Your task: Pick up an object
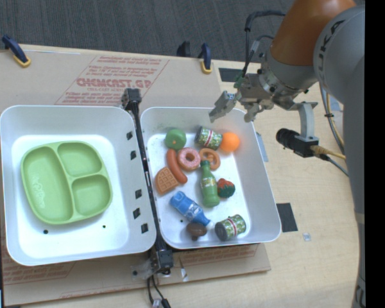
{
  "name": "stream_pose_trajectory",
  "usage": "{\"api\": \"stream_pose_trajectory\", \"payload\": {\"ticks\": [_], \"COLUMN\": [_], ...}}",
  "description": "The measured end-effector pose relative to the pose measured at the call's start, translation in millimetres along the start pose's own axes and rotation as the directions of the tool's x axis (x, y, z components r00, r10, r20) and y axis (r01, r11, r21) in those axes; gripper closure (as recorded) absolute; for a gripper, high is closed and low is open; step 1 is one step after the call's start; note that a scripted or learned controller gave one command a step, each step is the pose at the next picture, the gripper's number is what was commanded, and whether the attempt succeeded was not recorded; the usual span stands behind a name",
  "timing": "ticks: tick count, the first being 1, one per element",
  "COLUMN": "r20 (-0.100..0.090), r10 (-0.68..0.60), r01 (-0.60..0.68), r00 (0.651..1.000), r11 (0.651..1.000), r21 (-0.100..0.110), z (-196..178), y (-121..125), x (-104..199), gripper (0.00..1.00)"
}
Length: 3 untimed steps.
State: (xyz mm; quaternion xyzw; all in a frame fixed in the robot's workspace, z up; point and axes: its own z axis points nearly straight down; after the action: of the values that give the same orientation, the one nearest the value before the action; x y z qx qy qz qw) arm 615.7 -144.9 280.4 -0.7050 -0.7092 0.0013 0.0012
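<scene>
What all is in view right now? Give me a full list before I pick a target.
bins: 2, white, side by side on the bench
divided plate: 1, light green, in the left bin
cans: 2, green-labelled, right bin, one at the back, one at the front right
green ball: 1, right bin, back left
orange: 1, orange, right bin, back right
donut: 1, pink, mid right bin
pretzel: 1, brown, beside the donut
sausage: 1, red, left of the donut
waffle: 1, tan, left side of the right bin
green bottle: 1, centre
strawberry: 1, red
blue bottle: 1, front
end effector: 1, grey, above the right bin's back rim, open
</scene>
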Motion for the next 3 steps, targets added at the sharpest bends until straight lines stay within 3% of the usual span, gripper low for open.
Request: {"api": "stream_pose_trajectory", "payload": {"ticks": [1,2,3], "r20": [-0.001,-0.001,0.002], "r10": [-0.001,-0.002,0.001], "r01": [0.001,0.002,-0.001], "r00": [1.000,1.000,1.000], "r11": [1.000,1.000,1.000], "r21": [-0.003,-0.003,-0.002], "z": [-38.3,-86.9,-78.6], "y": [-21.6,-16.6,39.8], "x": [82.2,146.4,122.6], "gripper": [0.00,0.00,0.00]}}
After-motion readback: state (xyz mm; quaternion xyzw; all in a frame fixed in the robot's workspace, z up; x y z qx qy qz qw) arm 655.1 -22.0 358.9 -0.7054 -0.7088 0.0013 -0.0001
